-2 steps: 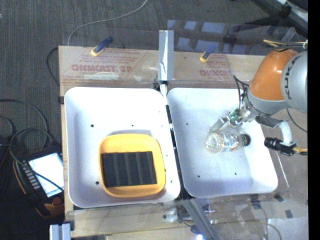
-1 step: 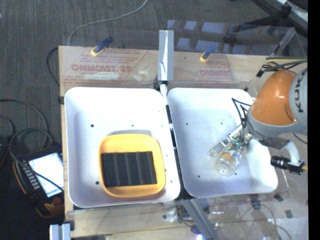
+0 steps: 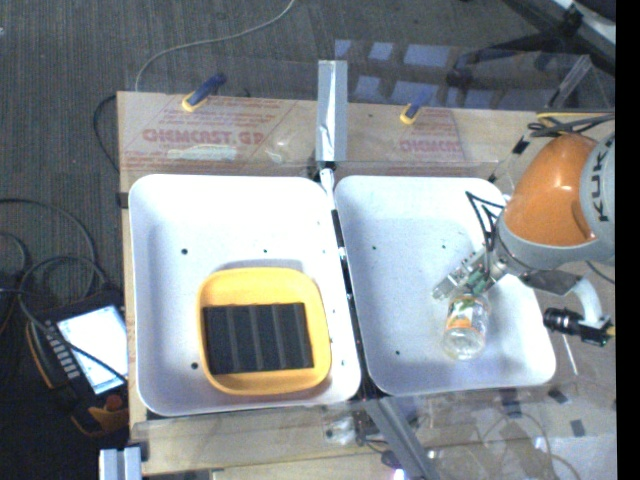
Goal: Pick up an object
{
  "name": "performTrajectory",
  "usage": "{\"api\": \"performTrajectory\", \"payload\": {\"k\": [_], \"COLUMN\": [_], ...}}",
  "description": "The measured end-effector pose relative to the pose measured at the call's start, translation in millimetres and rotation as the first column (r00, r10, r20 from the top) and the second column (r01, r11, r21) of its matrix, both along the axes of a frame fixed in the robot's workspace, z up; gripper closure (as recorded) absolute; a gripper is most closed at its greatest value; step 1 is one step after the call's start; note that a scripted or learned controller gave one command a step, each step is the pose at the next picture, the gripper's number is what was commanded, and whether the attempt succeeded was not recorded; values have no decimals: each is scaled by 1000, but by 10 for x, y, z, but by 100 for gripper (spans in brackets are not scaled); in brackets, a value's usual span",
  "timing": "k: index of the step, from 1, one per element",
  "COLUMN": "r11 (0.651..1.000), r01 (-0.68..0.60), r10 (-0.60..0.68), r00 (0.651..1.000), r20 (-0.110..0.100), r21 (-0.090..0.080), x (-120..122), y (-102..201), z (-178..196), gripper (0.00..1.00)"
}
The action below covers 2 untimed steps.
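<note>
Reaching in over the right-hand shallow white plastic bin, the grey arm with its orange band carries its two-finger gripper low above the bin floor. Whether the tool is apart, together or clamped on anything cannot be told at this size; the metal parts at its tip blur into one cluster. Just below the tool, touching or nearly touching its tip, lies a small clear plastic bottle with an orange-and-green label, resting on its side on the bin floor. Whether the bottle is gripped cannot be judged. Well away from the tool, on its far side across the divider between the bins, the left-hand shallow white plastic bin holds a yellow square plastic tray with a dark ribbed insert, lying flat near that bin's front wall. Both bins sit on a wooden bench.
</note>
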<state>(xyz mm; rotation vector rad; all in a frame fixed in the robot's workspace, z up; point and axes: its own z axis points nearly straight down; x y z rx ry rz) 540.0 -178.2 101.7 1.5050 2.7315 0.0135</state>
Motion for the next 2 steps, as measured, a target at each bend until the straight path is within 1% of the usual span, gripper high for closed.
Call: {"api": "performTrajectory", "payload": {"k": [1,2], "r11": [1000,1000], "r01": [0,0], "r10": [0,0], "r00": [1000,1000], "r20": [-1,-1], "r21": [0,2], "x": [-1,11], "y": [0,7], "z": [-1,69], "gripper": [0,100]}}
